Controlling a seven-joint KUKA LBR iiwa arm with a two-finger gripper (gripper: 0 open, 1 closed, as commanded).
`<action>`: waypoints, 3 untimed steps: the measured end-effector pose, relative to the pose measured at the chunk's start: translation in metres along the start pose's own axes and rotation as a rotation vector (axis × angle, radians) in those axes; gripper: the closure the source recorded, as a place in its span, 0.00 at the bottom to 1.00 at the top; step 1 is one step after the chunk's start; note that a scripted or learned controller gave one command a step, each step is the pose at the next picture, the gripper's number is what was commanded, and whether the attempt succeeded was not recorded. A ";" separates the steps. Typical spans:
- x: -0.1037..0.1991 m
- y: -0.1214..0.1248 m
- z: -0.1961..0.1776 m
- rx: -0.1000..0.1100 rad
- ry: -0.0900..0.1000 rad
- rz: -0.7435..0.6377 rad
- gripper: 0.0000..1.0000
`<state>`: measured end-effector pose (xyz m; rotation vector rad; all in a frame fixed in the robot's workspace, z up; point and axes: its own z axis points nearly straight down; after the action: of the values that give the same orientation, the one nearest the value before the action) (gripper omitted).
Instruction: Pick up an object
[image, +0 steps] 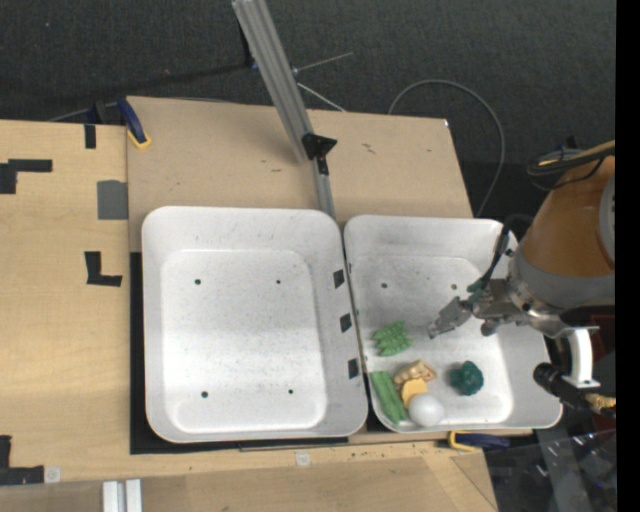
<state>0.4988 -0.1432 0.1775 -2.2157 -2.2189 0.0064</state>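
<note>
1. Bench (400, 170) of tan board carried two white bins side by side; left bin (160, 330), right bin (420, 235).
2. Arm (565, 235), mine, came in from the right edge, its orange band over the right bin's far right wall.
3. Gripper (443, 322) hung low inside the right bin, pointing left and downward toward the bin floor. Fingers were small and dark against the speckled floor; I could not tell whether they stood apart or together. Nothing showed between them.
4. Objects all sat in the right bin's near part:
   - green block (391, 339), ridged, just left of and below my gripper tip, apart from it;
   - teal lump (465, 378), dark and rounded, toward the bin's right, below my wrist;
   - tan piece (414, 377), between the green block and the white ball;
   - white ball (426, 409), at the near wall, touching or nearly touching the tan piece;
   - green stick (388, 396), light green, long, lying aslant along the bin's left near corner, beside the tan piece.
5. Nearest to my gripper was the green block; the teal lump lay near too, on the other side.
6. Metal rail (285, 85) ran aslant from the top edge down to the seam between the bins.
7. Black tape marks (98, 268) lay on the board left of the bins.
</note>
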 end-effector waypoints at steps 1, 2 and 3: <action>0.007 0.002 0.062 0.002 0.001 0.000 0.00; 0.007 0.002 0.089 -0.006 -0.002 0.001 0.00; 0.008 0.002 0.078 -0.004 -0.001 0.000 1.00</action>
<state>0.4997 -0.1351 0.0990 -2.2182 -2.2217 0.0023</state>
